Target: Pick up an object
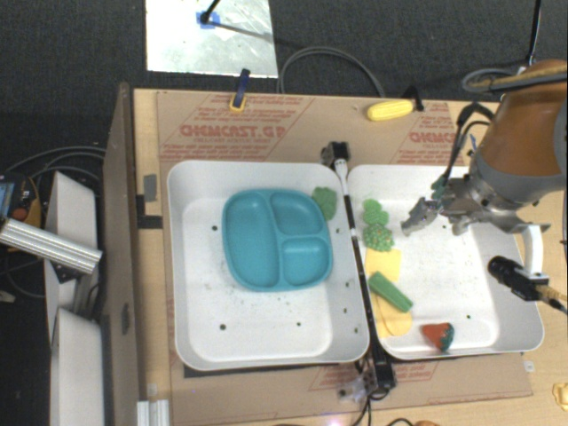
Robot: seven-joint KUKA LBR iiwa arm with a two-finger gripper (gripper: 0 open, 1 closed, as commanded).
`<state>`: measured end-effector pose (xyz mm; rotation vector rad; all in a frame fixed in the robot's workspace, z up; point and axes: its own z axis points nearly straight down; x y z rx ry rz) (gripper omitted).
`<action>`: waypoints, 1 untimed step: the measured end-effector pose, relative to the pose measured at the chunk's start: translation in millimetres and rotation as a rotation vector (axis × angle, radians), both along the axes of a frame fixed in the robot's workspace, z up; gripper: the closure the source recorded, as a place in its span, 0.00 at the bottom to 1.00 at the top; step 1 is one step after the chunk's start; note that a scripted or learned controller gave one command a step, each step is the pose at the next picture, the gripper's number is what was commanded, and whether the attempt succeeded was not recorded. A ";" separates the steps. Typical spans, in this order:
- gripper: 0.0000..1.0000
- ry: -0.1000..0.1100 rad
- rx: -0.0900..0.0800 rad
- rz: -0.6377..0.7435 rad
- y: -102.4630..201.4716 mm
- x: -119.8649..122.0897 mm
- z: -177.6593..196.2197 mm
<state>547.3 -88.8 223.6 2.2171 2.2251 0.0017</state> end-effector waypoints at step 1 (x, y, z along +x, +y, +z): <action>0.00 0.008 0.001 -0.004 -5.1 -27.4 -81.5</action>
